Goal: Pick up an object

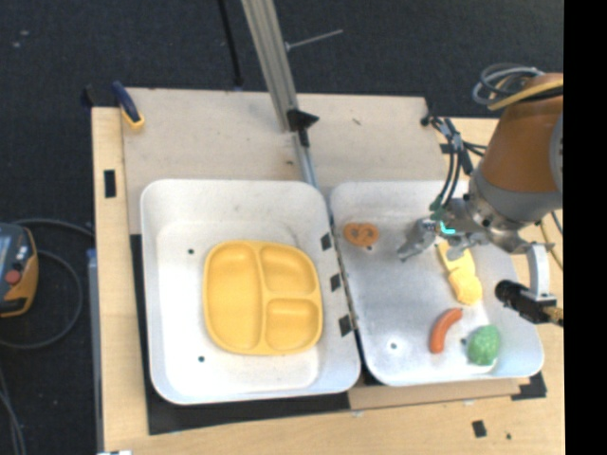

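Dark floor surrounds the tabletop bearing two white bins. Over the right bin, the pincer hangs beside a yellow piece; whether it stands wide or narrow I cannot tell. Near that piece lie a brown pretzel, red sausage and green lump.

The grey arm reaches in from the right, wrist angled down.

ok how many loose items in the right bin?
4. Brown pretzel-like piece near the left wall, yellow item under the gripper, red sausage and green item at the front. The arm may hide more.
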`<state>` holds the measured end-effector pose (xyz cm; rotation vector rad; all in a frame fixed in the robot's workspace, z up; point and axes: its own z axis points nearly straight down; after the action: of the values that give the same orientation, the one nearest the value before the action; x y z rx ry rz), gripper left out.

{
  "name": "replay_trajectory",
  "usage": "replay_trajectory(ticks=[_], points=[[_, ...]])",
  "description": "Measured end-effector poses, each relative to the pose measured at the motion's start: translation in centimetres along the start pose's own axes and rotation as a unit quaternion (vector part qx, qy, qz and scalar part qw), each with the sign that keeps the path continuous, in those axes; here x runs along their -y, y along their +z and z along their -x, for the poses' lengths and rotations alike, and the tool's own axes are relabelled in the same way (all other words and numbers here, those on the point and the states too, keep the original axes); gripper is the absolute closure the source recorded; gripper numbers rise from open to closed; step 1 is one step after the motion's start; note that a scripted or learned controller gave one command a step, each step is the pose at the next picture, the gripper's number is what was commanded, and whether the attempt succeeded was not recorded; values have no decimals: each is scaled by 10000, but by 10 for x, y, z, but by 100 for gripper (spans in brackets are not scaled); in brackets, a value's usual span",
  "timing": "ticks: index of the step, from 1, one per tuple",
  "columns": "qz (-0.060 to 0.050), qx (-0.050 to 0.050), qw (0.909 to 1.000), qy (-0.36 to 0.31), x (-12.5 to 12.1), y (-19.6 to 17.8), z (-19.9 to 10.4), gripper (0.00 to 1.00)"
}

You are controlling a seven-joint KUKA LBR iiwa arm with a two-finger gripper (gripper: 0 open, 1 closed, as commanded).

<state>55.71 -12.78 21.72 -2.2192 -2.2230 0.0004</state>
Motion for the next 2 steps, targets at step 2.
replay_trajectory(ticks=[2], points=[[-11, 8, 10000, 14, 1, 47, 10, 0]])
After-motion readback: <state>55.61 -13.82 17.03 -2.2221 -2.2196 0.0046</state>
